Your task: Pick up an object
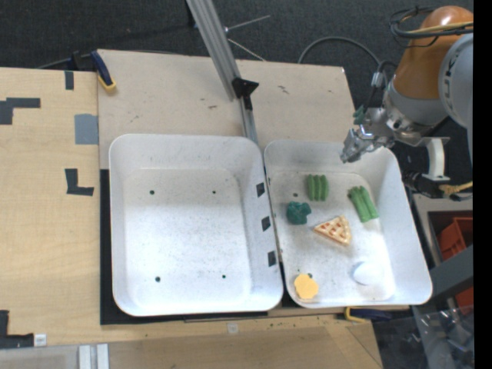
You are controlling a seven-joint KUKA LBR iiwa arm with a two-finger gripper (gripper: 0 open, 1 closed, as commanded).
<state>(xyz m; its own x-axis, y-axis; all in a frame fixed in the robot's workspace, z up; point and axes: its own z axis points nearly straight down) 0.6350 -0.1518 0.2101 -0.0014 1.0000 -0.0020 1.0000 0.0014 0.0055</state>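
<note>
The right bin (400, 198) holds several small toys: a green ridged piece (317, 187), a green stick-like piece (363, 204), a dark teal lump (298, 212), a waffle-patterned orange wedge (334, 230), a yellow-orange round piece (306, 286) and a white round piece (367, 272). My gripper (352, 152) hangs over the bin's far right corner, above and to the right of the green ridged piece. Nothing shows between its fingers, and their spacing is too small to read.
The left bin (123, 206) stands beside the right one, sharing a middle wall. A slanted metal post (215, 41) rises from behind the bins. A blue and yellow clamp (102, 71) lies on the board at far left. Cables and an orange crate sit at right.
</note>
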